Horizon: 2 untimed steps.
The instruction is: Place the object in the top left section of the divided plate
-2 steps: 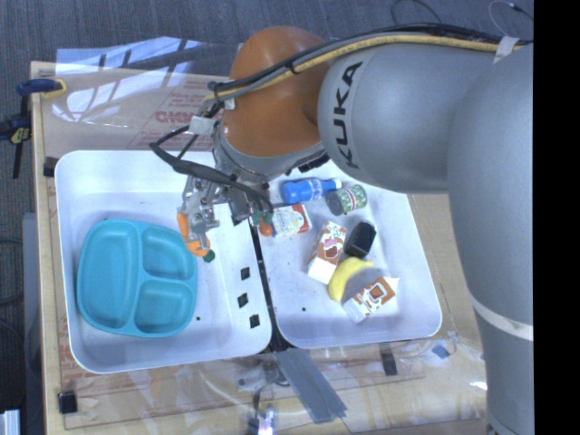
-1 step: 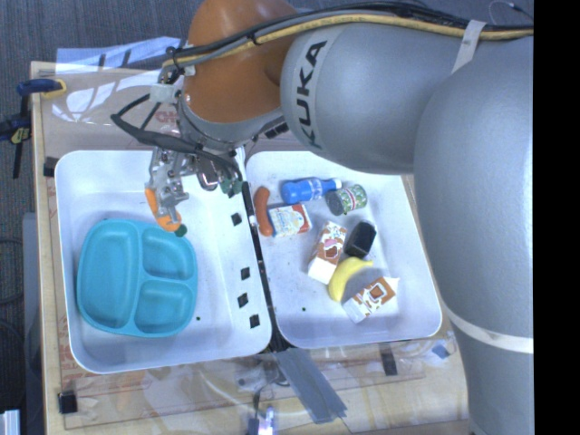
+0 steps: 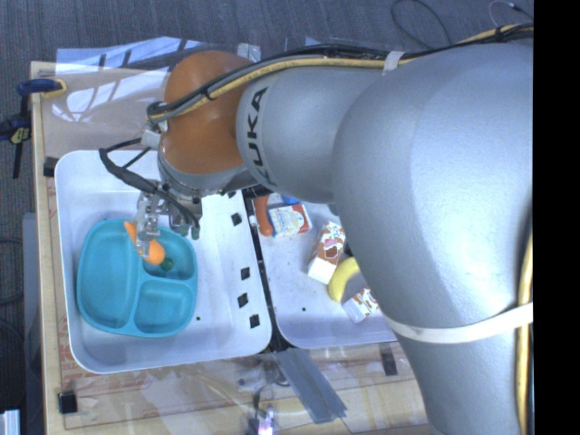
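Starting at the left, the blue divided plate [image 3: 136, 284] lies in the left bin [image 3: 72, 188], and the orange object [image 3: 156, 252] sits at the plate's upper right edge, over the section on that side, just under the end effector [image 3: 156, 229]. Whether the end effector is pinching the object or merely touching it from above cannot be told; the metal parts and the orange shape overlap too closely. Judging from this, the risk is plain: the object is above the upper right part of the plate, not the top left section, so a release here would likely drop it in the wrong compartment or on the rim, from which it could roll off into the bin. A weak hold could also let it slip during any sideways shift. Further right, the right bin [image 3: 299, 324] holds a small carton [image 3: 288, 217], a yellow item [image 3: 342, 279] and other small packets, half hidden by the grey arm [image 3: 435, 198]. The bench [image 3: 163, 388] is pale wood with clear sheeting, standing on dark grey carpet [image 3: 91, 7] with cables.
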Each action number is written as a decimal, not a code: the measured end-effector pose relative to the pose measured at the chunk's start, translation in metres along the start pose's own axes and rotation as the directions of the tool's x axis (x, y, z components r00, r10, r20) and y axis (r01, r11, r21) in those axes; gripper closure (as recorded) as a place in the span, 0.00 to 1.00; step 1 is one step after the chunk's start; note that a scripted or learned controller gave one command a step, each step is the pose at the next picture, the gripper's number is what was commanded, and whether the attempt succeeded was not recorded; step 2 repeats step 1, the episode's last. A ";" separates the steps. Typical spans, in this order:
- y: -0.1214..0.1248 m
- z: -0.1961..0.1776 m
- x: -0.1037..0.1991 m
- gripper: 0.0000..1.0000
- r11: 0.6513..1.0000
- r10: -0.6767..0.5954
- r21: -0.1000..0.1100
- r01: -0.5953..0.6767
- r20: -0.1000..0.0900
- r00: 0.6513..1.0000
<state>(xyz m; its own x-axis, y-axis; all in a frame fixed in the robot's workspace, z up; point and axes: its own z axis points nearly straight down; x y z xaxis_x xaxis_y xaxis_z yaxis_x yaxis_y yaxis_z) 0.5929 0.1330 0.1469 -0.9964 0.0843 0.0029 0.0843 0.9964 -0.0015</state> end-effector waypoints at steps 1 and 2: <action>0.000 0.000 0.000 0.00 1.000 0.000 0.000 0.000 0.000 1.000; 0.000 0.000 0.000 0.00 1.000 0.000 0.000 0.000 0.000 1.000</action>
